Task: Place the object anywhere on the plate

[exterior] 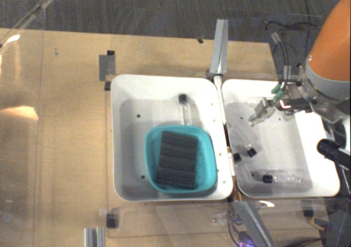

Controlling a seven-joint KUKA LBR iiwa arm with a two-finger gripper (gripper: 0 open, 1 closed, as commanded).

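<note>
Step in hand, by judgement: the approach to a pick; nothing has reached the square teal plastic plate [181, 159], which already carries a dark ribbed rectangular block [177, 159] and sits in the left shallow white bin [123, 103], well to the gripper's left.

The two-finger metal gripper [258, 114] hangs over the right shallow white bin [323, 131], fingers slightly parted, nothing between them.

The likely object, a clear plastic tube with a black cap [281, 177], lies below the gripper, near the bin's front wall. A second clear tube [186, 110] lies in the left bin.

The grey arm enters from the right, orange band [334, 38] above the wrist, angled down and left.

Next move calls for descent over the tube, aligned across its narrow axis.
</note>
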